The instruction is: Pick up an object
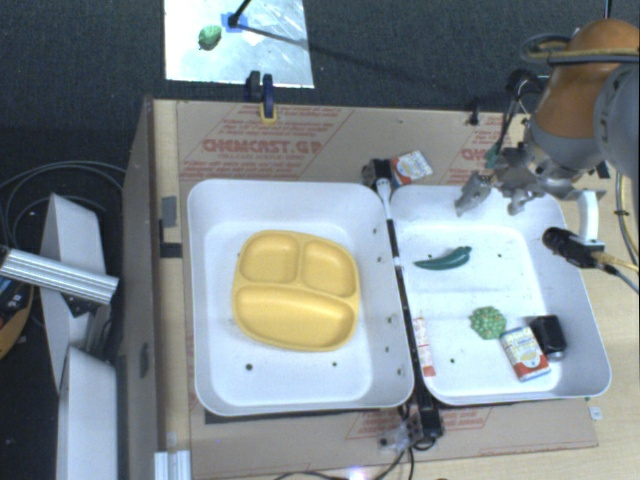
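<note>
The right bin (pixel 560 288) holds a dark green chili pepper (pixel 443 259) near its middle. Toward its front lie a bumpy green ball (pixel 487 321), a small red and orange box (pixel 524 353) and a black block (pixel 548 335). My gripper (pixel 493 200) hangs over the bin's back edge, up and to the right of the pepper and well apart from it. Its two fingers are spread open with nothing between them.
A yellow divided plate (pixel 296 289) lies in the left bin (pixel 215 258). A small packet (pixel 410 166) sits on the cardboard behind the divider. A black cylinder (pixel 570 246) juts over the right bin's right rim. Cables and metal parts lie left of the bench.
</note>
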You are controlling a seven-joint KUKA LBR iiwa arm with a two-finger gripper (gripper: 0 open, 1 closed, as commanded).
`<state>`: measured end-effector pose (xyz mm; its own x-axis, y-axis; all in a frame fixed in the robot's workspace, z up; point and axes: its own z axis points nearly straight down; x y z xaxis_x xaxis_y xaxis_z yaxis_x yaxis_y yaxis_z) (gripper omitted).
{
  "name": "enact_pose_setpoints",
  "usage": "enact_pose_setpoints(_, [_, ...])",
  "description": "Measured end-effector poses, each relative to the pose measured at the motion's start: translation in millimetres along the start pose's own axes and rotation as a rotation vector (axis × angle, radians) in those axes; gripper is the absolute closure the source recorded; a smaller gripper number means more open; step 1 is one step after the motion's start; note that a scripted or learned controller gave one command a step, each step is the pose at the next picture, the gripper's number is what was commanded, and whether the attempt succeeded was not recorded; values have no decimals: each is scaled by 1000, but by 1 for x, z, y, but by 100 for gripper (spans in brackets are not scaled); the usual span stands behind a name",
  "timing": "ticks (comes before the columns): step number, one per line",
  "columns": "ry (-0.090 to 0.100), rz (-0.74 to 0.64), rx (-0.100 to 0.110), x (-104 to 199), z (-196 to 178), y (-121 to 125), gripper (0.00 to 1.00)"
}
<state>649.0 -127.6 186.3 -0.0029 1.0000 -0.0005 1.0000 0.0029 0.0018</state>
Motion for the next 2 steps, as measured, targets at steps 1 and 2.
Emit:
enact_pose_setpoints(1, [1, 2, 3, 0, 82, -22, 0])
enact_pose_setpoints(2, [1, 2, 2, 14, 99, -45, 0])
